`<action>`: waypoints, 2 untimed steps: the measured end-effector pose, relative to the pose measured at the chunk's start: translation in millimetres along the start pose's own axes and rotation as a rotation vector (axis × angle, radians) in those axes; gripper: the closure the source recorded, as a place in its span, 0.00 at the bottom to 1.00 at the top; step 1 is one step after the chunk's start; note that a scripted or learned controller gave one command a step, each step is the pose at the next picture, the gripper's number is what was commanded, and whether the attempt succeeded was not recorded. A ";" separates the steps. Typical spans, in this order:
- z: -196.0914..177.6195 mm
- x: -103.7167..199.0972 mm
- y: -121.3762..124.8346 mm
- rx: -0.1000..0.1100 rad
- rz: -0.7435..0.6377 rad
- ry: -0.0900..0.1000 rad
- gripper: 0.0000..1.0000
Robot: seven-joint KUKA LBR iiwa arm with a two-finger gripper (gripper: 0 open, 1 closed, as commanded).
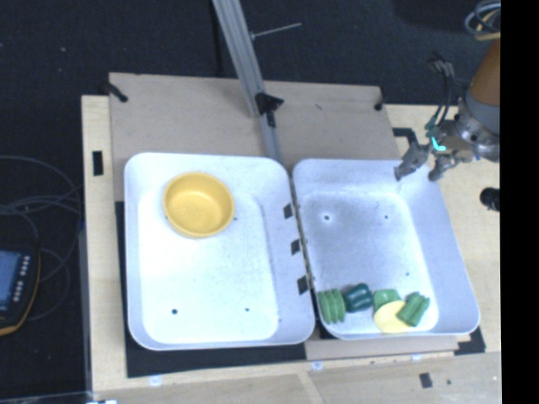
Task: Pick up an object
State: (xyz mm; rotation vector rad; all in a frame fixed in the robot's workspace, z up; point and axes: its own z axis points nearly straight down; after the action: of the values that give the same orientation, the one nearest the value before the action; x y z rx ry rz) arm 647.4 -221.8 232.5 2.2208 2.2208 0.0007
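A yellow bowl sits upright in the left bin, towards its far left corner. Along the near edge of the right bin lies a cluster of small items: a ridged light-green piece, a dark green piece, a yellow round piece and another green piece. My gripper hangs over the far right corner of the right bin, well away from the cluster. Its two fingers stand apart with nothing between them.
A grey metal pole slants up from the far edge between the bins. The bins stand on a tan board on the bench. A handheld pendant lies at the far left off the bench.
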 end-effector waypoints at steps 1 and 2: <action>0.0 0.0 0.0 0.000 0.000 0.000 0.00; 41.9 1.6 -0.1 0.003 0.000 0.000 0.00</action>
State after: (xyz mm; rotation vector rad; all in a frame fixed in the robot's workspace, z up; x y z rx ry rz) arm 647.3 -220.2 190.6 2.2223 2.2227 -0.0027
